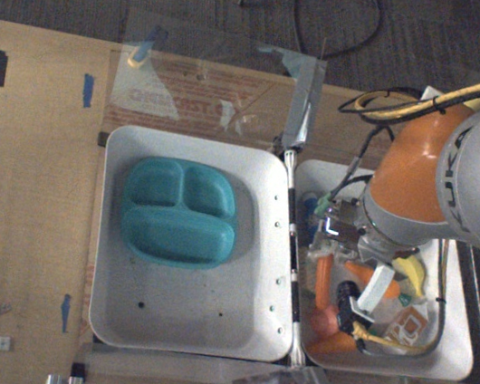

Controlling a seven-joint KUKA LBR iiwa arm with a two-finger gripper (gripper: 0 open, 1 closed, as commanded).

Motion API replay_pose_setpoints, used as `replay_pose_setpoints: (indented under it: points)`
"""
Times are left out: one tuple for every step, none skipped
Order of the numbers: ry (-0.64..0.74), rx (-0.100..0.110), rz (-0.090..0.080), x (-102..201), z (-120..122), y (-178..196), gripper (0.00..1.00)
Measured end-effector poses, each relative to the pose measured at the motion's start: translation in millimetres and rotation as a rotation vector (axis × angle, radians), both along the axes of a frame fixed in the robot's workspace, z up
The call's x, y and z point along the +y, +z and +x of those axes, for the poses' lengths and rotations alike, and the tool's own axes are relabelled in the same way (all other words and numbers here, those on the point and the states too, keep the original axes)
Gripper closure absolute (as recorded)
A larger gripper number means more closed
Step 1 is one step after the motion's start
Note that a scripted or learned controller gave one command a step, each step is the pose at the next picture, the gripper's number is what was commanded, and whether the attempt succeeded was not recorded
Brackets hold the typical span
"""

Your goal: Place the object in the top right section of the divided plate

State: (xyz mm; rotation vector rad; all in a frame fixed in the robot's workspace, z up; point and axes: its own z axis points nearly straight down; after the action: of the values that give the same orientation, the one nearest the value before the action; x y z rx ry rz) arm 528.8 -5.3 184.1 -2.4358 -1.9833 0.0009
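Observation:
A teal divided plate (pixel 180 211) lies in the upper part of the left bin (pixel 189 325), with two small sections on its far side and one long section nearer me. Nothing lies on it. The arm hangs low over the right bin (pixel 454 358), and its gripper (pixel 339 243) points down among the toys near that bin's left wall. Directly below the gripper are an orange stick-shaped piece (pixel 323 282) and a rounded orange piece (pixel 327 326). The wrist hides what is between the gripper and these pieces.
The right bin also holds a yellow banana (pixel 412 272), a green item (pixel 321 206) at its far left and a tan card-like piece (pixel 409 327). The ridge between the bins (pixel 288 259) runs between gripper and plate.

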Motion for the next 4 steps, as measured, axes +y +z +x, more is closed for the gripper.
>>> replay_pose_setpoints:
  points:
    - [-0.135, -0.001, -0.002, -71, -18, 16, 1.0]
    - [0.161, -0.002, -0.001, 12, 1, 20, 1.0]
    - [0.159, -0.004, -0.002, 11, 2, 29, 1.0]
    - [0.073, 0.0, -0.001, 89, 58, 31, 1.0]
